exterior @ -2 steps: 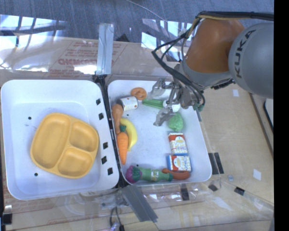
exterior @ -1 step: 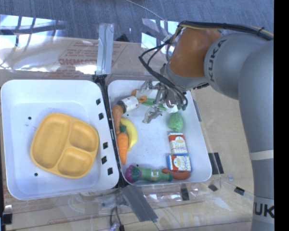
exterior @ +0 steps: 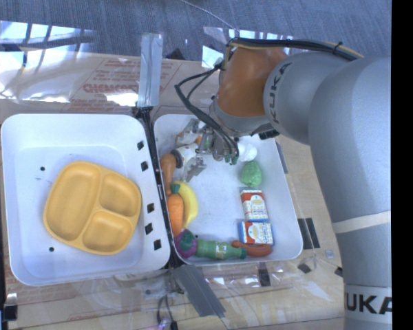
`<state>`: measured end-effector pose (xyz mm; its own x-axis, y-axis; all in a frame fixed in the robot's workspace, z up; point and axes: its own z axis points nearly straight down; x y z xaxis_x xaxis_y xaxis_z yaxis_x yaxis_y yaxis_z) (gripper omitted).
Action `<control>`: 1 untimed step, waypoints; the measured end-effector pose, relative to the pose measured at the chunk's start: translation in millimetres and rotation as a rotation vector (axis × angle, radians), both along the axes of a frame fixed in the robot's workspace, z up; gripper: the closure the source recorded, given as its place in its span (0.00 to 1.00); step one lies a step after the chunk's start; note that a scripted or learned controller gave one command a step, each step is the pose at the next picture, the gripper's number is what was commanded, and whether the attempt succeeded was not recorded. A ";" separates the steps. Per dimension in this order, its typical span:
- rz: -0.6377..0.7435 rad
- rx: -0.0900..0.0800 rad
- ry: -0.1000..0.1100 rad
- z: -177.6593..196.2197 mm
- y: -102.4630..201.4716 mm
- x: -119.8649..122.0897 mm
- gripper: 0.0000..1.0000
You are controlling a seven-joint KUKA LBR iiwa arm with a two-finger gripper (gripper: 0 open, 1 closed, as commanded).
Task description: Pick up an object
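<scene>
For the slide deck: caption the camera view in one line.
KUKA arm's gripper hovers at the right bin's upper left above toy food; yellow divided plate lies in the left bin.

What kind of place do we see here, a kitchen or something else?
Probably a robotics lab, not a kitchen: a KUKA arm reaches over two white bins, toy food such as a banana fills one, and a yellow divided plate lies in the other.

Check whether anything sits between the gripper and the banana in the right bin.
Nothing visible lies between them. The gripper sits at the right bin's upper left; the banana lies just below it across bare floor, pressed against the carrot on its left.
</scene>
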<state>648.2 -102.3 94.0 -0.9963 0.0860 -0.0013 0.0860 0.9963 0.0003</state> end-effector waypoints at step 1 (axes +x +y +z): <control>0.007 -0.001 -0.003 11.6 1.4 1.5 1.00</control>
<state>649.7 -100.9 105.6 -0.9968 0.0794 -0.0047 0.0794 0.9968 -0.0001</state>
